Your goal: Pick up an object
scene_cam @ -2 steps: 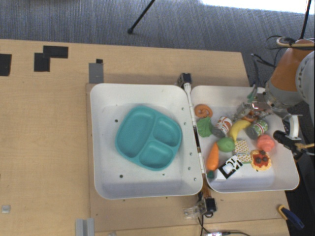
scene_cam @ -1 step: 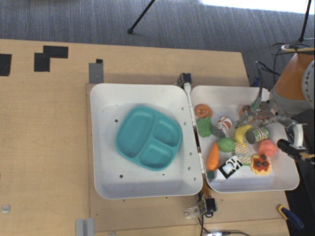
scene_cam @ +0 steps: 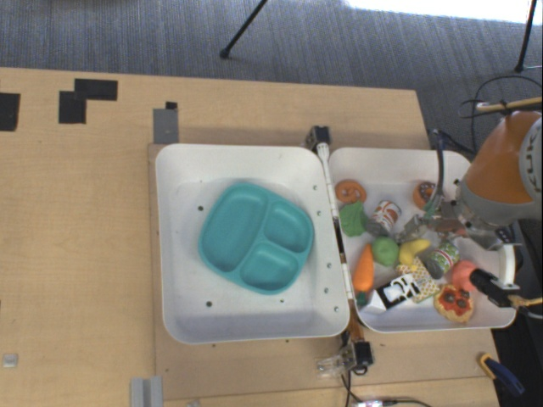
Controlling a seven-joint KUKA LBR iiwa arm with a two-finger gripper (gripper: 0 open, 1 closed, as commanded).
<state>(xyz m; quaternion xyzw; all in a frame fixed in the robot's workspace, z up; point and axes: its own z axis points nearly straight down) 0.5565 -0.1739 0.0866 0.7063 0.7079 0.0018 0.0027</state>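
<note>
the shallow white left bin (scene_cam: 182, 312) carries a teal plastic divided tray (scene_cam: 256, 237) lying flat near its middle, apparently a place for sorted items. the shallow white right bin (scene_cam: 386, 170) is where the pickable things are, heaped loosely toward its near edge: an orange plastic carrot (scene_cam: 364, 270), a green round toy vegetable (scene_cam: 385, 251), a yellow toy banana (scene_cam: 415, 250), a small red-and-white can (scene_cam: 386, 215), a black-and-white patterned block (scene_cam: 399, 291) and a round toy pizza (scene_cam: 454, 303) at the near right corner. the jumble leaves few clean approaches. the grey arm with an orange band (scene_cam: 509, 164) leans in over the bin's right edge from the worktop's right side, wrist angled down, putting the tool (scene_cam: 433, 221) low over the centre of the pile, just beside the banana. how far the tool is open, i cannot tell; nothing is visibly held.
</note>
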